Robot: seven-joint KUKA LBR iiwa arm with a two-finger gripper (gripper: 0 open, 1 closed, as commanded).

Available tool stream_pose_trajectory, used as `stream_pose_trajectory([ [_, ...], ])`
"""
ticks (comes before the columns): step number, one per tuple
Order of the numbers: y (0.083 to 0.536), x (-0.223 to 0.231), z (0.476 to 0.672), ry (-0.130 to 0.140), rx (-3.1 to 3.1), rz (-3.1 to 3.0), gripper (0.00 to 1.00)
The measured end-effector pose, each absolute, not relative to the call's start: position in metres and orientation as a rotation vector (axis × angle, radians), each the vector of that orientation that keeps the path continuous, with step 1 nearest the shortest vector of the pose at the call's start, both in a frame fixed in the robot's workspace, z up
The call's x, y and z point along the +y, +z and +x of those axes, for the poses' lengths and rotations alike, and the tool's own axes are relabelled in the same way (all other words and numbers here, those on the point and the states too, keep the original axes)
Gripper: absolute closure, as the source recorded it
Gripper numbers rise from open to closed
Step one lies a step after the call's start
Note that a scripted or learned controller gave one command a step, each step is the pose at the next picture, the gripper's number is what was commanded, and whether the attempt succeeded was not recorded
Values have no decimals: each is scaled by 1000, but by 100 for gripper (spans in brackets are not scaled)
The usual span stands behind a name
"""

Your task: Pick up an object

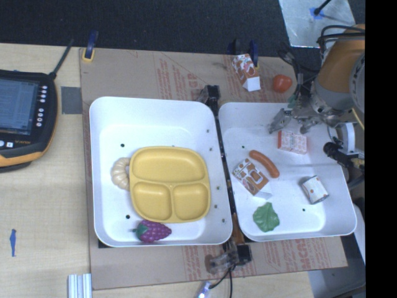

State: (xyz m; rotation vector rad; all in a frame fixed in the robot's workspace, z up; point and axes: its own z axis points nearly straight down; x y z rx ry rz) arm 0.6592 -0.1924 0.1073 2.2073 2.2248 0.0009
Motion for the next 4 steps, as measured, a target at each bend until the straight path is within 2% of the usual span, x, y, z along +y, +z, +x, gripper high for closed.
stream_pose_trajectory([
  [1, 93, -212, 657, -1, 2224, 2217, 0],
  [4, 92, -211, 657, -2, 2227, 2216, 0],
])
